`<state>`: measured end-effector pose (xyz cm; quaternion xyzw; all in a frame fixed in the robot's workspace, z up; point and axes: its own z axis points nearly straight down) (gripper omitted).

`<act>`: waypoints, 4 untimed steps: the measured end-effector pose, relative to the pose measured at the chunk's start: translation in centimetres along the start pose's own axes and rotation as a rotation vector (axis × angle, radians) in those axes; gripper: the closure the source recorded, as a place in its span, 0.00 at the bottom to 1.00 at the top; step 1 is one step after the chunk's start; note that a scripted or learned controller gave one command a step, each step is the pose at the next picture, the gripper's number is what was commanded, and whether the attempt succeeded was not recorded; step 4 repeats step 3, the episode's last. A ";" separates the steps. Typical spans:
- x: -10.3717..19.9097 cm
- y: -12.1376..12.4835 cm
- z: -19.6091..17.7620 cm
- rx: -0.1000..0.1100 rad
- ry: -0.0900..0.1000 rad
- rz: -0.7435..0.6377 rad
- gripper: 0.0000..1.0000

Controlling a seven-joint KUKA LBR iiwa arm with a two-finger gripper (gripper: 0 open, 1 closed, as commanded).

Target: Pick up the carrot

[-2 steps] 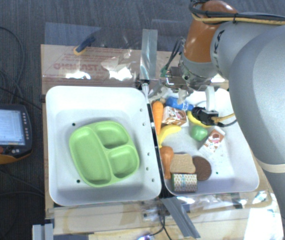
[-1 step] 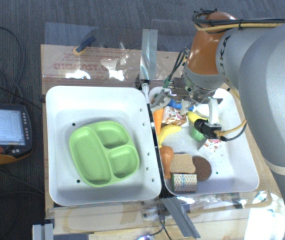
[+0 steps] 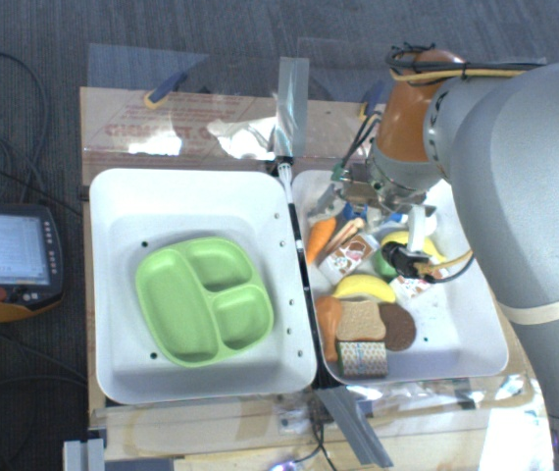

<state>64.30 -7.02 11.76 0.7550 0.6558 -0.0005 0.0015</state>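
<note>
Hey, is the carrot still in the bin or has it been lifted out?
In the bin. The carrot lies at the right bin's left wall among other items, with the gripper just right of it.

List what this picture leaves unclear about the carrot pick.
- Gripper: the wrist above hides its fingers in the camera view; open or shut is unclear.
- Carrot: its upper end runs under the gripper; contact cannot be told.
- Items in the right bin: piled and overlapping, and the arm hides that bin's far corner.
</note>
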 end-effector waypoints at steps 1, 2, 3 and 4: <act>-2.7 0.7 2.8 -0.005 0.002 0.069 0.00; -2.7 0.8 1.8 -0.010 -0.001 0.067 1.00; -0.9 -2.8 -7.9 0.002 0.000 0.404 1.00; -0.9 -2.8 -7.9 0.002 0.000 0.404 1.00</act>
